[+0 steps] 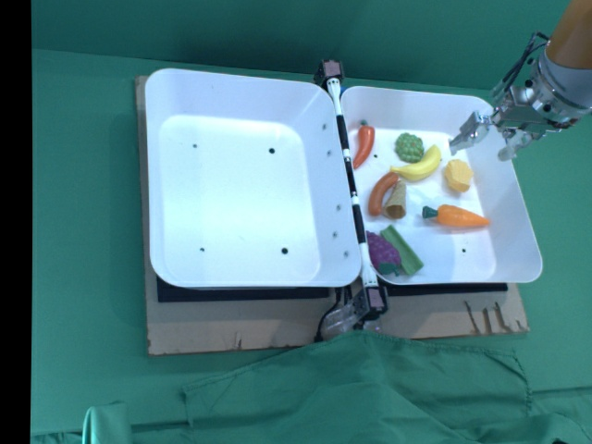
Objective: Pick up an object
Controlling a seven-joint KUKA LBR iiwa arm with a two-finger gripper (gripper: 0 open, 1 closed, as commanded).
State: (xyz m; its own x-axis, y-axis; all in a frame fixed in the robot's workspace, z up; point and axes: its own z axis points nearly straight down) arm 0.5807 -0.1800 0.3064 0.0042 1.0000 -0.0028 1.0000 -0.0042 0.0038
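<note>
Camera view: toy foods in the right bin (514,248), pincer above its far corner.
Nearest lie grapes (382,252) and a green stick (402,250); farther, carrot (455,215), cone (396,199), sausage (379,192), then lemon (458,175), banana (418,166), broccoli (409,145), chilli (364,143). The pincer (488,140) hovers with fingers spread, holding nothing.

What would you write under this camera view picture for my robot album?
Robot pincer hovers open over the right bin of toy food: banana, carrot, chili pepper and more.
</note>
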